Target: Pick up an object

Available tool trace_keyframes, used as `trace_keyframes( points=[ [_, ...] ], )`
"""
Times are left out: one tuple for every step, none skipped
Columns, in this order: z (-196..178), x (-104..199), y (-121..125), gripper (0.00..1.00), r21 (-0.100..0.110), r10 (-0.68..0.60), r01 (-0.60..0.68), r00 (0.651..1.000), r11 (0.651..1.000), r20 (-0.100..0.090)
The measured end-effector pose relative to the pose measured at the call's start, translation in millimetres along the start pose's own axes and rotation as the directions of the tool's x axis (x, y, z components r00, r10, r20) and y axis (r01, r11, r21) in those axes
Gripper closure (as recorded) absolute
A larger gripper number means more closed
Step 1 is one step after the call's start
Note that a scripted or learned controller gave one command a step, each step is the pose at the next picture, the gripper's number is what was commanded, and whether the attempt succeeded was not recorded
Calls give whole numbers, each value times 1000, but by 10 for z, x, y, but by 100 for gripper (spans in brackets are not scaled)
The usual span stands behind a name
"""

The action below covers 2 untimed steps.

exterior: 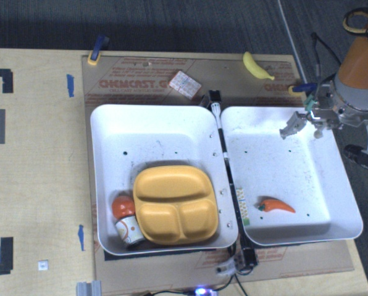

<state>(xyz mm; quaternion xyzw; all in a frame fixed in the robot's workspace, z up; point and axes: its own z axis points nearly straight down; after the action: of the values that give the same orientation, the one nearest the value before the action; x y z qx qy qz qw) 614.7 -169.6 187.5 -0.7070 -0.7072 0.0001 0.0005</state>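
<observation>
A single fixed camera is looking down at a slant from above the pale wooden counter (36, 165), far enough to be taking in both shallow white plastic bins (153, 128), with dark floor beyond the counter's far edge.
</observation>
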Motion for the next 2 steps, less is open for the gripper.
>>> trace_keyframes(
  points=[
    [1015, 792, 15, 0, -5, -1, 1, 1000, 1000, 0],
    [1018, 389, -838, 0, -3, 2, -2, 1000, 1000, 2]
  ],
)
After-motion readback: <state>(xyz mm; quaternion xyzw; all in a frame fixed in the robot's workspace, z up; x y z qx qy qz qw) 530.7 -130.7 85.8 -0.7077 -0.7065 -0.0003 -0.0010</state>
